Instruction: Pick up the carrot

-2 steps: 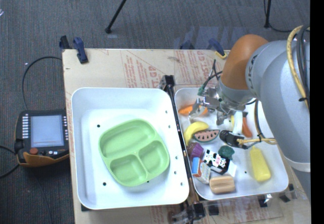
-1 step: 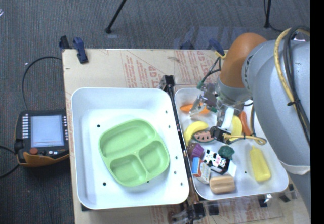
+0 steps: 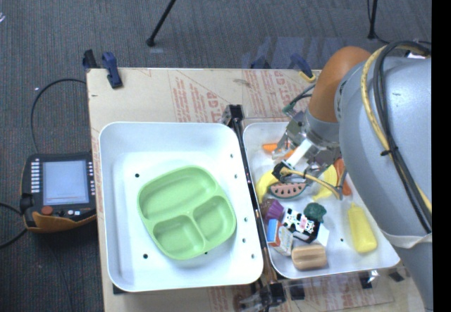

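The gripper (image 3: 294, 158) hangs low in the right bin (image 3: 386, 256). I cannot tell its state. The thin orange carrot (image 3: 270, 147) lies just left of it, near smooth toy foods.

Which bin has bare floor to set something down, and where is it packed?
Left bin: bare floor rings the green plate, widest along its upper edge. Right bin is crowded: watermelon slice, yellow block, wooden block, with the gripper above them.

Both white bins (image 3: 113, 163) are seen as smooth, glossy plastic. Left of the gripper (image 3: 292, 163), a matt green plastic plate (image 3: 184, 212) is seen. The bench (image 3: 169, 92) is bare, printed cardboard-like board
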`<state>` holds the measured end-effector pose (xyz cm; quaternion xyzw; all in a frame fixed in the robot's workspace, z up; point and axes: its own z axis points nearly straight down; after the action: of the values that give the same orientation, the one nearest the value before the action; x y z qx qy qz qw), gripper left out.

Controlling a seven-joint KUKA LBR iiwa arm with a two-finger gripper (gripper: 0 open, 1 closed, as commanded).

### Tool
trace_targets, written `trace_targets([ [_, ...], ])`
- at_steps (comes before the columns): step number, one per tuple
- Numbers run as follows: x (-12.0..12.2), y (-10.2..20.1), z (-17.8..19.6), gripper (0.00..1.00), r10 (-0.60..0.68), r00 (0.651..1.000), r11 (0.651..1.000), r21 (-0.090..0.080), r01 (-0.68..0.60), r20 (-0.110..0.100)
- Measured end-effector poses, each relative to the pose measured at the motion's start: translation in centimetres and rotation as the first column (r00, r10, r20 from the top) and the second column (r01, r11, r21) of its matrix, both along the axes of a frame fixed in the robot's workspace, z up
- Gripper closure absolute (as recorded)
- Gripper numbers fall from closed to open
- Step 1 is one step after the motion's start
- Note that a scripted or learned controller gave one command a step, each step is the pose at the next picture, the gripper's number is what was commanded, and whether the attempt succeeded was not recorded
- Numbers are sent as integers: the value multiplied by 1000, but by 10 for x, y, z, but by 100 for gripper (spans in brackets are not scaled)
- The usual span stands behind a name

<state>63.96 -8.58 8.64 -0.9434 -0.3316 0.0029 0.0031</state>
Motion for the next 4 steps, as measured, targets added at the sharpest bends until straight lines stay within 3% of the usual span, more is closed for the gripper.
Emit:
trace_targets([
  [1, -4, -4, 0, 0, -261, 965, 965, -2, 261, 1],
  [2, -64, -10, 0, 0, -462, 887, 887, -4, 462, -2],
  [3, -2, -8, 0, 0, -414, 910, 910, -4, 414, -4],
  [4, -2, -6, 9, 100, -403, 915, 915, -3, 403, -9],
])
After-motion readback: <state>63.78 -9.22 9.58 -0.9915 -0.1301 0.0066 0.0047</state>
